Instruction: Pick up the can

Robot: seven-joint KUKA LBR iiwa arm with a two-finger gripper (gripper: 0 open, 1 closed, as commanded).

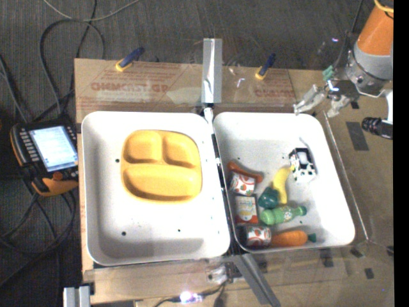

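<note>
Three red-and-white cans lie along the left side of the right bin (332, 171): one can (242, 183) further back, a second can (246, 208) below it, and a third can (256, 235) at the front edge. My gripper (314, 106) hangs over the back right corner of that bin, well away from the cans. Its fingers are spread open and hold nothing. The grey arm with its orange band (376, 32) comes in from the upper right.
Beside the cans lie a yellow banana (281, 180), a teal piece (268, 200), a green bottle (282, 215), an orange carrot (291, 238) and a black-and-white toy (302, 164). The left bin (102, 229) holds a yellow divided tray (162, 165).
</note>
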